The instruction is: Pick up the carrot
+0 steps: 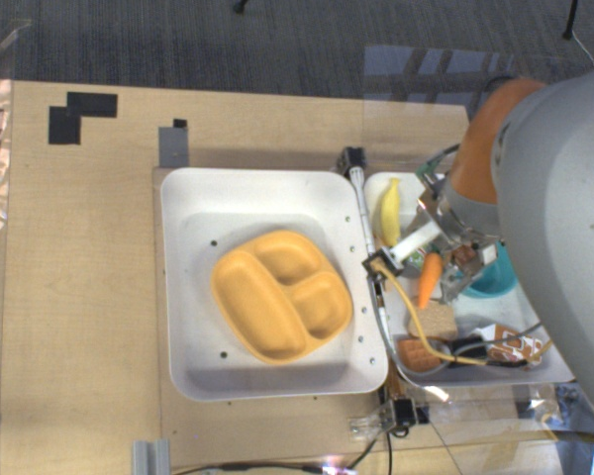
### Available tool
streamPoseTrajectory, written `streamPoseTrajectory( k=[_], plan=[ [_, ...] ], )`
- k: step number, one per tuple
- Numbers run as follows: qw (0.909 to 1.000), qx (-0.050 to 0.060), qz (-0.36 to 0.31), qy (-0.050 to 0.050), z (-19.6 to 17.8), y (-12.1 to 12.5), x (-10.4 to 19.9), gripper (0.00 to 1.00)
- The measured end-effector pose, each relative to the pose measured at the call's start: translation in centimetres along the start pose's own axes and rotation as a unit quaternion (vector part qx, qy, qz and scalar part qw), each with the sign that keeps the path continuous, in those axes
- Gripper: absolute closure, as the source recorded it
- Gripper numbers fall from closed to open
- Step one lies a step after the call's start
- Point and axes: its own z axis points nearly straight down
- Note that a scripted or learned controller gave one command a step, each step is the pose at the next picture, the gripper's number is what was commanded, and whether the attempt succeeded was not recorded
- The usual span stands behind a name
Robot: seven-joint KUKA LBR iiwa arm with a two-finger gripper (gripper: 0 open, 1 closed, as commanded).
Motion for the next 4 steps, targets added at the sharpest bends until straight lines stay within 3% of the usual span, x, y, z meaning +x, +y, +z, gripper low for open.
streamPoseTrajectory(
  k=[1,2,3,4],
  plan=[
    [0.9992,-0.001,-0.040,-0.001,7.5,6.0,-5.7,0.00],
    [0.9916,-0.003,0.129,0.002,9.8,6.8,-2.8,0.00],
    [0.9934,-0.003,0.115,0.003,9.7,4.7,-6.2,0.00],
    [0.9888,-0.003,0.149,0.002,9.8,6.7,-2.4,0.00]
  ],
)
